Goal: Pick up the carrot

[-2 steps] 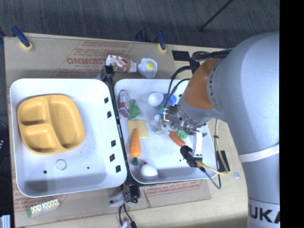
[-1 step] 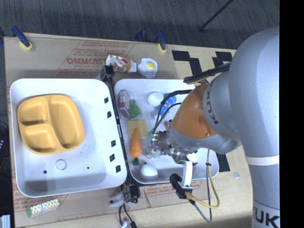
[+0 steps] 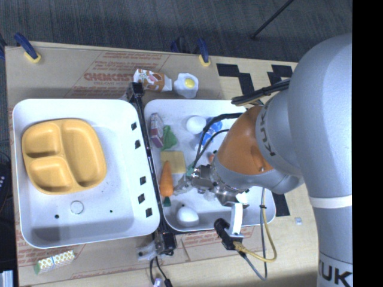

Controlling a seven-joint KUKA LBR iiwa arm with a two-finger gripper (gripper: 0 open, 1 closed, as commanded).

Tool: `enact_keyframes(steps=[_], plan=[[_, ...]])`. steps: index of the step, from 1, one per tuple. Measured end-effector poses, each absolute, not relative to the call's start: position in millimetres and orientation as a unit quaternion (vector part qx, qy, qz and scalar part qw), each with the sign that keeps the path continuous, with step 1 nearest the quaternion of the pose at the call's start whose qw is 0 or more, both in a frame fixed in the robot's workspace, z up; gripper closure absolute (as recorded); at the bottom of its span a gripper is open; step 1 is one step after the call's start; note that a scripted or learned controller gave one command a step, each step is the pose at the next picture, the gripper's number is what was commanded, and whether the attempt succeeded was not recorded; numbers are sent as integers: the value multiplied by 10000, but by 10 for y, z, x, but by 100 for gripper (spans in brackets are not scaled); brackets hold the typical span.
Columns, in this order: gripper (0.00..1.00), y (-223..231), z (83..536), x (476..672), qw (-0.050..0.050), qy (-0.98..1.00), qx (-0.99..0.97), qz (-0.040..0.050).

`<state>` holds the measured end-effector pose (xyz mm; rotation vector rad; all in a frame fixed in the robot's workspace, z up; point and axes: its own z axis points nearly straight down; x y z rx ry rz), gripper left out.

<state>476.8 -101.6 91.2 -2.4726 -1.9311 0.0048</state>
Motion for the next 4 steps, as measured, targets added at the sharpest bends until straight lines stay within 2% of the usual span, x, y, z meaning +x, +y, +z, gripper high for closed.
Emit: enact_keyframes(steps=[1, 4], plan=[[0, -412, 1912, 4760, 25, -4305, -9026, 14], [0, -416, 1911, 4758, 26, -4302, -9027, 16]])
